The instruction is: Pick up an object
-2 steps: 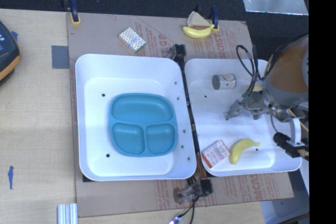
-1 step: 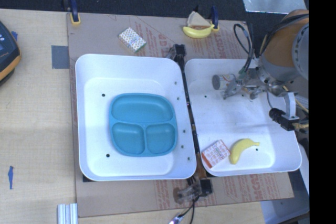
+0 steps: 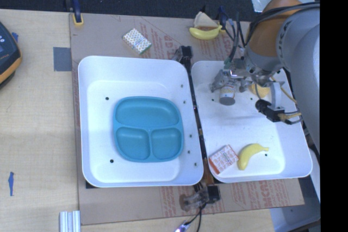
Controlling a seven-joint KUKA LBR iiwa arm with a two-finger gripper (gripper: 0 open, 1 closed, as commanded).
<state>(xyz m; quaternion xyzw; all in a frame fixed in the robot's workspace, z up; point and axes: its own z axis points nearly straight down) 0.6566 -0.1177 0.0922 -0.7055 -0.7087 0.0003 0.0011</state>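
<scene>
My gripper (image 3: 227, 86) hangs low over the back left part of the right bin (image 3: 293, 163), on the grey arm with its orange band (image 3: 272, 24). A small grey cylindrical piece (image 3: 227, 98) sits right under it; I cannot tell if it is a loose object or part of the gripper. A yellow banana (image 3: 251, 154) lies near the bin's front, with a red and white packet (image 3: 223, 158) to its left. A pale yellow object (image 3: 263, 89) is half hidden behind the wrist.
The left bin (image 3: 92, 117) holds a blue divided plate (image 3: 147, 128). Behind the bins, on the brown board, lie another banana-like toy (image 3: 205, 30) and a small patterned packet (image 3: 136, 39). A yellow and black device (image 3: 6, 57) sits at the far left edge.
</scene>
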